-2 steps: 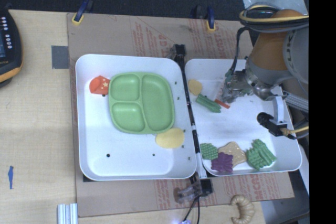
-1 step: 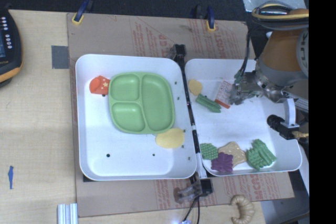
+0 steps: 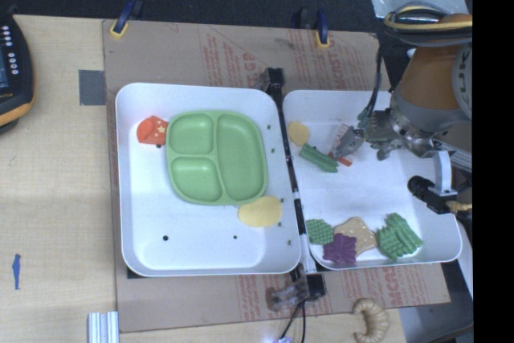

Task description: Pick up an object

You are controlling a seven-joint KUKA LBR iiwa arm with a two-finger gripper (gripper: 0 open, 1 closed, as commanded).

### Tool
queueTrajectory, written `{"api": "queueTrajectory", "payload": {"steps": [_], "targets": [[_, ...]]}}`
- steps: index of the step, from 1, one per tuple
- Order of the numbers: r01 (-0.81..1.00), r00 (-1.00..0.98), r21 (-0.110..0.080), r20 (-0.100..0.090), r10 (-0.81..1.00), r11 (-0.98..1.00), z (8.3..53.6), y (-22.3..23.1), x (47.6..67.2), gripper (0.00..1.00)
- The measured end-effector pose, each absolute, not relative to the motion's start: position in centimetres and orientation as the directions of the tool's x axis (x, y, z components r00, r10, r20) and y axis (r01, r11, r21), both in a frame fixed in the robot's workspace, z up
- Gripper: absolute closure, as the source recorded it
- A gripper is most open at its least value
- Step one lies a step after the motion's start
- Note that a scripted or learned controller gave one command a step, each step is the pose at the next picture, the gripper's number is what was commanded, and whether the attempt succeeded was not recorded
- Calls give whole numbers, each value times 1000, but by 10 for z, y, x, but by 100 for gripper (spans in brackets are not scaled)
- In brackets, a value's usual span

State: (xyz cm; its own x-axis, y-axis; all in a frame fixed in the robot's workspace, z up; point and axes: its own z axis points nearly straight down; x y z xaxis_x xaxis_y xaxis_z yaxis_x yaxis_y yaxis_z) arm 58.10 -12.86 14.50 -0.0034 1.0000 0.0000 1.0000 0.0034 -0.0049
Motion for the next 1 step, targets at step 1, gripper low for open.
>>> {"api": "queueTrajectory", "payload": {"steps": [1], "targets": [[1000, -7, 3, -2, 1000, 7, 135, -138, 652, 0]]}}
